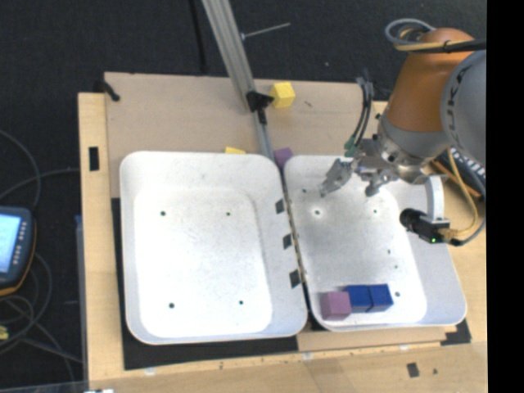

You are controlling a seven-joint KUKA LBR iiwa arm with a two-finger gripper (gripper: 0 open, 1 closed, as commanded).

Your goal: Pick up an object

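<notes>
A: Fingers first. What are they doing?

B: The two-finger metal gripper [353, 178] hangs over the far end of the right-hand shallow white plastic bin [442, 289], below the arm's smooth orange band [422, 76]. Its two thin grey fingers [332, 177] are spread apart with bare bin floor showing between them. Nothing is held.

A: And the things to pick?

B: Well apart from the fingertips, at the near rim of that same bin. A matte purple block with squared edges [335, 304] sits in the near corner, and a glossy blue rectangular block [368, 297], which looks like two cubes joined, lies touching it on the side away from the divider.

A: Anything closer to the fingers?

B: A small lilac cube [282, 155] rests outside the bins on the pale wooden bench [164, 109], just beyond the corner where the bins meet, to the side of the fingers. Farther off on the bench is a yellow cube [283, 95], beside the ribbed grey aluminium rail [228, 39] that slants across the view. A flat sliver of yellow [235, 150] peeks over the far rim of the left-hand white bin [131, 219].

A: Surface of the bins?

B: Faintly speckled, rounded at the corners, with a few small dark dots on each floor.
</notes>
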